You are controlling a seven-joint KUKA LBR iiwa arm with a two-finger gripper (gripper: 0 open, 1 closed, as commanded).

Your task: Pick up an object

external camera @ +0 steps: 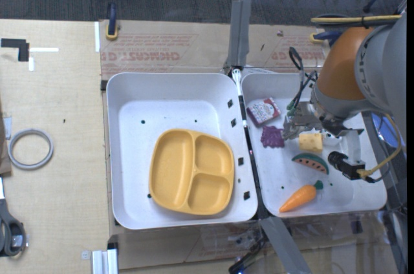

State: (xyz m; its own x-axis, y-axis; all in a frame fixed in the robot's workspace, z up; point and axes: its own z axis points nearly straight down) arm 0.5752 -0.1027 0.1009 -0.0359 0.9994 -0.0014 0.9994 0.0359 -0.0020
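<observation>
Tool [299,125] hung low in right bin [362,201], over its middle. Cheese block [311,141] lay at 4 o'clock from tool, just beside it; purple grapes [272,136] at 8 o'clock, near. Tool's open/closed state: cannot tell. Cheese judged nearest pick target.

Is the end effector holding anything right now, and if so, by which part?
Cannot be told. The end effector sits low in the right bin, between the purple grapes and the yellow cheese piece; nothing is visibly gripped.
</observation>
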